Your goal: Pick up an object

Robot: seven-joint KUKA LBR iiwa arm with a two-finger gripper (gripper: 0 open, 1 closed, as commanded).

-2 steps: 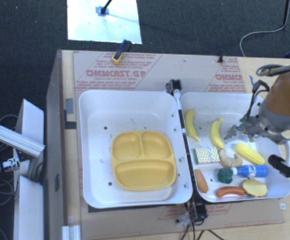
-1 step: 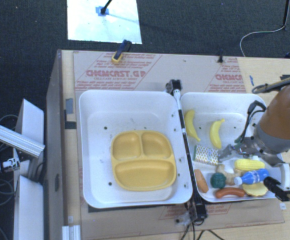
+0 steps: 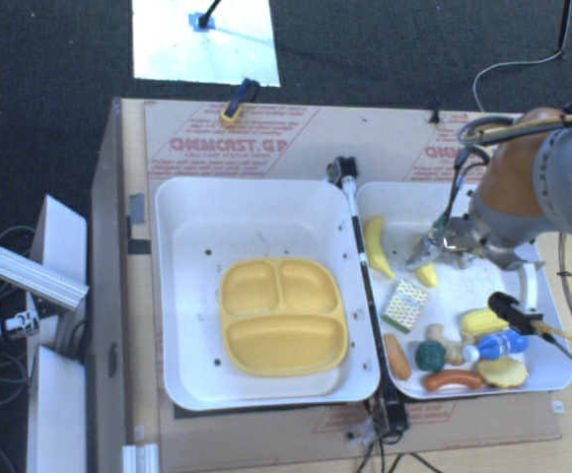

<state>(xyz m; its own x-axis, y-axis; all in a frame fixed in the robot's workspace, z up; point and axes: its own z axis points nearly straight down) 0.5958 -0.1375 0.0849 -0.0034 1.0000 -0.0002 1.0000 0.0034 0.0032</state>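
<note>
The right bin [image 3: 394, 205] holds the loose toys. A yellow banana [image 3: 375, 246] lies along its left wall. Beside it rests a small yellow piece [image 3: 427, 275], with a white and green checkered block [image 3: 405, 305] below that. My gripper [image 3: 428, 253] is low in the upper middle of this bin, just above the small yellow piece and to the right of the banana. I see nothing held in it. The arm reaches in from the right and covers the bin's upper right part.
Along the right bin's front lie an orange carrot [image 3: 396, 356], a green toy [image 3: 430, 355], a corn cob [image 3: 483, 320], a blue bottle [image 3: 496, 346], a red sausage [image 3: 453, 381] and a yellow toy [image 3: 504, 371]. The left bin [image 3: 197, 225] holds a yellow divided plate [image 3: 283, 315].
</note>
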